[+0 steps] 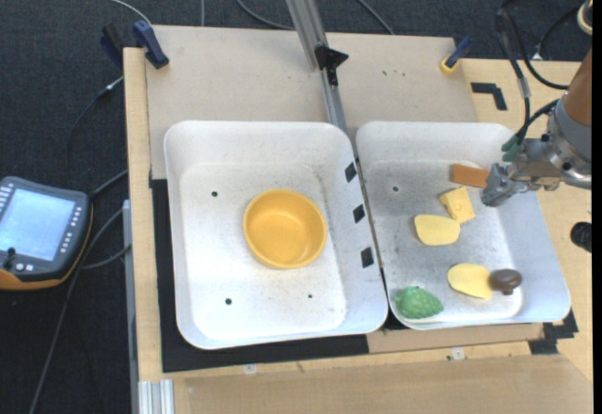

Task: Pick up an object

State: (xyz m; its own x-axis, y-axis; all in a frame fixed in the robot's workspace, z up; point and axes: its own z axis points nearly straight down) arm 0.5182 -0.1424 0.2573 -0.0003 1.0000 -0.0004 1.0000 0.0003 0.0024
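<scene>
**Orange block beside the gripper in the right bin**

Orange block (467, 175) lay flat in the right bin (395, 144), toward its two o'clock corner, its long axis running roughly three to nine o'clock, tilted slightly. The gripper (496, 192) hovered just at its four o'clock end; whether its fingers were apart or together could not be told. A yellow wedge (459, 204) sat just below the block, a pale yellow piece (436, 230) at seven o'clock of it. Farther down lay another yellow piece (468, 279), touching a brown object (506, 280), and a green lump (417, 302). The left bin (193, 158) held a yellow bowl (284, 229).
</scene>
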